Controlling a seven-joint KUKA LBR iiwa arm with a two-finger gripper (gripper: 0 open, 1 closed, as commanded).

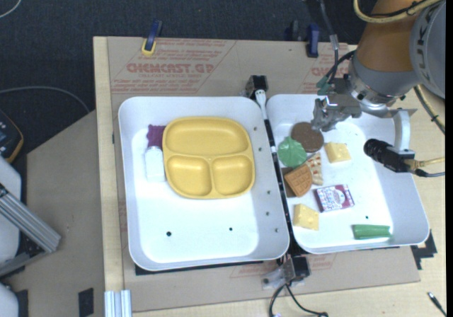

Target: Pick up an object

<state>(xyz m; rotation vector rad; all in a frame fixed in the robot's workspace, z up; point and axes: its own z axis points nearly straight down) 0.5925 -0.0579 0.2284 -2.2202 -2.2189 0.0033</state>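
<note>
Gripper point(327, 119) hung over right bin point(410, 202), just above brown round disc point(308, 136); whether closed or spread, could not tell. Disc lay at bin's upper left, touching green round piece point(291, 152). Waffle point(299, 179), yellow wedge point(306, 217), maroon packet point(333, 198) nearby. Yellow divided tray point(209, 156) sat in left bin point(141, 238).

Yellow tray point(208, 155) — white bins point(134, 188)
</note>
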